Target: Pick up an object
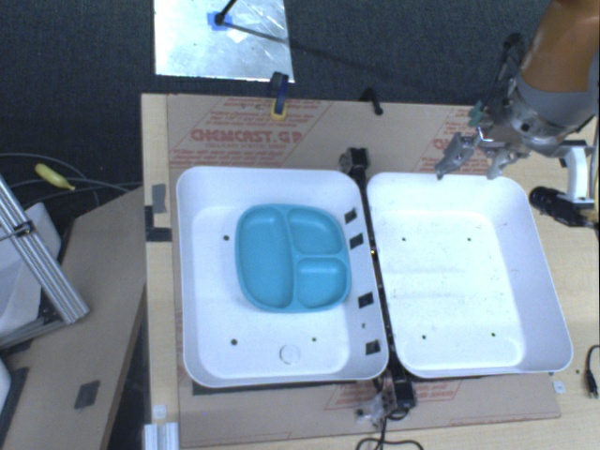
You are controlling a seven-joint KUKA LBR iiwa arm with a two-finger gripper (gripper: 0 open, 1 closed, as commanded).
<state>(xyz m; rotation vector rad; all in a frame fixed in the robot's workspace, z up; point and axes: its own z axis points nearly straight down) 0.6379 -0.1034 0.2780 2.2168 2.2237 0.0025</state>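
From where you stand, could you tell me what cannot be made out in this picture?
- Arm: cut off by the camera view's top and right edges; just the wrist end is in frame.
- Hand: small and dark over the right bin's far rim; its state is unreadable.
- Small round thing in the left bin, near the blue divided plate: too small and pale to identify.

Bench on dark carpet, seen from above.

A cardboard sheet printed in red covers the bench top, with dark blue-grey carpet behind it. A shiny silver square lies on the carpet, and an aluminium rail slants at left.
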